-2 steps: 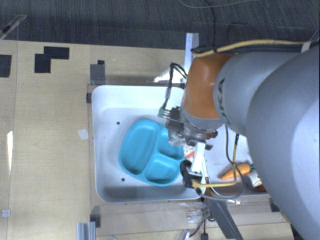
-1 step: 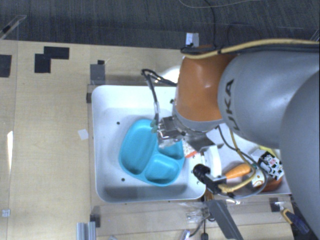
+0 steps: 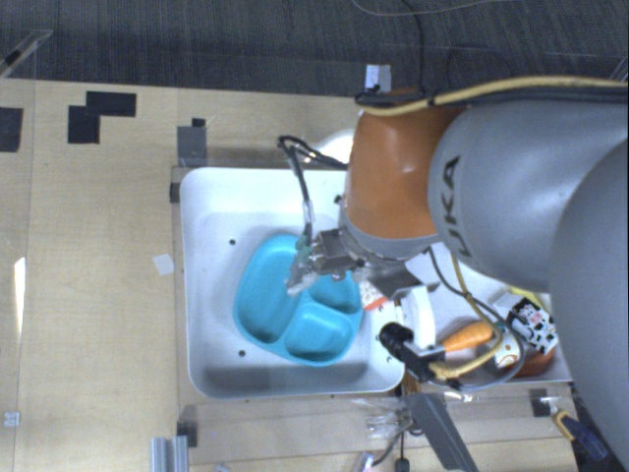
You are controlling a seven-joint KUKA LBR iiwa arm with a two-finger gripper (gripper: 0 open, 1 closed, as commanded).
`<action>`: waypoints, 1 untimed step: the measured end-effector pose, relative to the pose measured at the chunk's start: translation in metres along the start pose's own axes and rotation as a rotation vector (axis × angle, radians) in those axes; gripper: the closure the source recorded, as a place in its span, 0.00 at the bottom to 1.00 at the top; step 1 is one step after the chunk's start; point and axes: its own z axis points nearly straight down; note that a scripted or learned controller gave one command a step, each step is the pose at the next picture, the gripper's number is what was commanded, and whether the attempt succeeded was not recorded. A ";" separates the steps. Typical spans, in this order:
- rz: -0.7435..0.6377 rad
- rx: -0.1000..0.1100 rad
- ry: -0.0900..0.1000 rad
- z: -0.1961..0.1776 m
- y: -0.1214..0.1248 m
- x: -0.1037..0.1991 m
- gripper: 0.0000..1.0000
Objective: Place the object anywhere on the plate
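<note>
Nearest the camera, the front rim of the left bin point(image 3: 211, 362) ran along the pale bench point(image 3: 88, 264), with the right bin point(image 3: 491, 298) touching it on the arm's side. Several loose items lay in the near part of the right bin: an orange carrot-shaped piece point(image 3: 465, 337), a black-and-white item point(image 3: 531, 323) just beyond it, and a brown item point(image 3: 531, 364) beside that, partly hidden. A white item point(image 3: 418, 313) and a small red piece point(image 3: 374, 304) sat close to the wall between the two bins.

The blue plate point(image 3: 265, 303), divided into three compartments, lay flat in the left bin, toward its right and near side. The gripper point(image 3: 307, 268) hung over the plate's far right part, above the ridge between the compartments. How wide the claw stood could not be told from this angle, nor whether it had hold of anything.

Behind it, the orange band point(image 3: 393, 185) and the grey arm point(image 3: 511, 185) covered the far side of the right bin. Further back, black marks point(image 3: 98, 116) showed on the bench, and a thin cable point(image 3: 462, 3) trailed across the dark floor point(image 3: 197, 18)
</note>
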 end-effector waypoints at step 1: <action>-0.055 0.004 -0.001 0.082 0.051 -0.042 0.00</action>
